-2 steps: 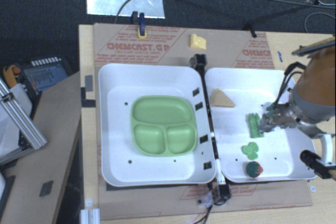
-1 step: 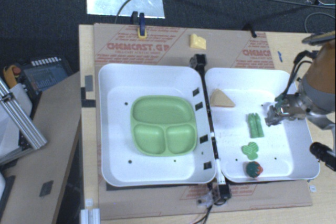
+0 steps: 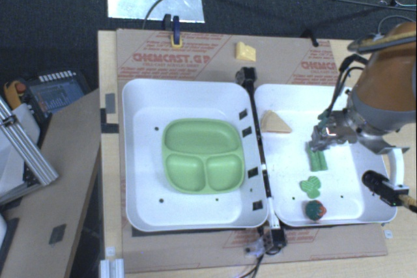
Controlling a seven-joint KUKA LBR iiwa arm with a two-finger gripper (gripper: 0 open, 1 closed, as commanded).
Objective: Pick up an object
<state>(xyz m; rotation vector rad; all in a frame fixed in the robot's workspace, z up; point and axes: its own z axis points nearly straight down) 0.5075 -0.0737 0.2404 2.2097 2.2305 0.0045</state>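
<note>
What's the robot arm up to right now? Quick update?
Gripper low in right bin, over green stick. Grasp unconfirmed. Nearby: tan wedge, green piece.

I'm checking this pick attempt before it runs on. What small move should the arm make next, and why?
Probably a short, straight descent. The gripper hovers in the right bin, directly above the upper end of the green block, and nothing shows between its jaws. The green leafy piece and tan wedge lie apart, so a descent should not disturb them.

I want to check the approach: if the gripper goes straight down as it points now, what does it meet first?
Most likely the green stick-shaped piece just beneath the gripper in the right bin; depth is unclear from this slanted view.
</note>
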